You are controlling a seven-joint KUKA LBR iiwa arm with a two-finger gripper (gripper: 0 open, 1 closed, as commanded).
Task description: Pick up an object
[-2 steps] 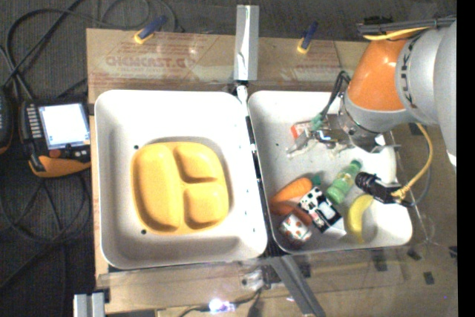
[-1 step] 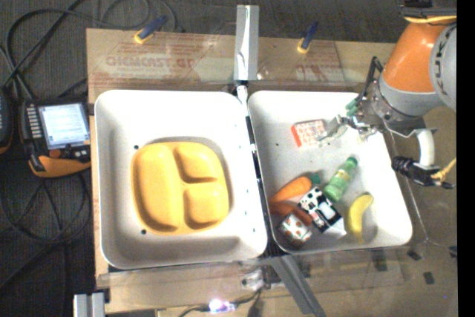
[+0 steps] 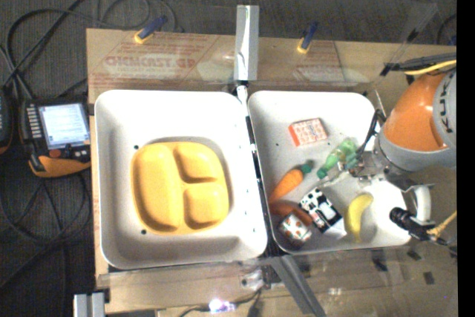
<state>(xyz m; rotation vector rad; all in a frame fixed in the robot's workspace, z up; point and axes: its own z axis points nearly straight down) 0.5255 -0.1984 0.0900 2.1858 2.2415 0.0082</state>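
Pincer [image 3: 355,168], grip state unclear, sits beside a translucent green bottle [image 3: 338,157]; left, a smooth tapered carrot [image 3: 287,184]; below, a curved banana [image 3: 358,215]; far-left bin [image 3: 111,159] holds a glossy yellow divided tray [image 3: 182,184]

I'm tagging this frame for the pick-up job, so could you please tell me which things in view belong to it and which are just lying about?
Belonging to the job:
- carrot
- banana
- orange box
- green object
- black-and-white box
- arm
- right bin

Just lying about:
- yellow tray in the left bin
- handheld screen
- cables
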